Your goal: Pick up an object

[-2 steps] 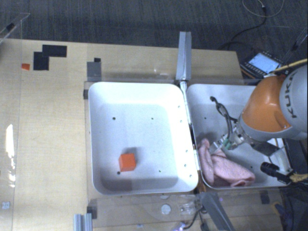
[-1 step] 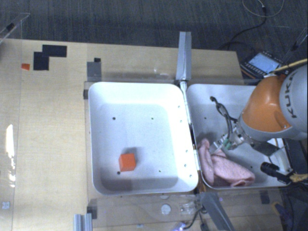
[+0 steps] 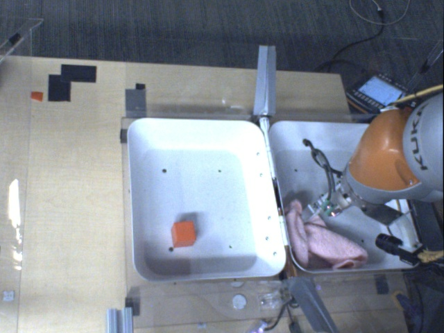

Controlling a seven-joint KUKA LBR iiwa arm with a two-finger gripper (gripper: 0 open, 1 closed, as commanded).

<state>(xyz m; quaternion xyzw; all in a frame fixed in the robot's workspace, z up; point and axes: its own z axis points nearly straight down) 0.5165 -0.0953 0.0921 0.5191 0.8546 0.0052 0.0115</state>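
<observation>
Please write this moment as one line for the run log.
arm: over right bin | gripper: at pink cloth, hold unconfirmed | orange block: left bin, untouched

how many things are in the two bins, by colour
orange: 1, the block in the left bin
pink: 1, the cloth in the right bin
total: 2

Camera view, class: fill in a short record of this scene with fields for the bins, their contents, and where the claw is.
left bin: holds an orange block near its front
right bin: holds a pink cloth at its front
claw: over the right bin, just above the pink cloth
arm: enters from the right
</observation>
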